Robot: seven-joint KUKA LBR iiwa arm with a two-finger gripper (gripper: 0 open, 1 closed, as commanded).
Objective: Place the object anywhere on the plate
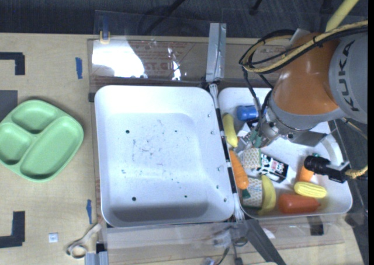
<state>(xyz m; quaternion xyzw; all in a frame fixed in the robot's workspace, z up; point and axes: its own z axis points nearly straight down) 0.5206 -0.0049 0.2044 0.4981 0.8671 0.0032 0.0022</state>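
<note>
Two white bins fill the middle of the frame: the left bin at centre, the right bin at lower right crowded with toy food. Over the right bin's upper half hangs the grey-and-orange arm, its gripper lowered among the clutter just right of the dividing wall; whether the tool is apart, together or clamped on anything cannot be told from this angle. At far left, well apart from both bins, sits the green sectioned plate, nothing on it. Which piece is the task's object is unclear; those nearest the gripper are a yellow banana-like piece and an orange carrot lying along the divider. Both look like light, stiff, smooth plastic, likely slippery, so a grip across the narrow mid-body seems soundest.
</note>
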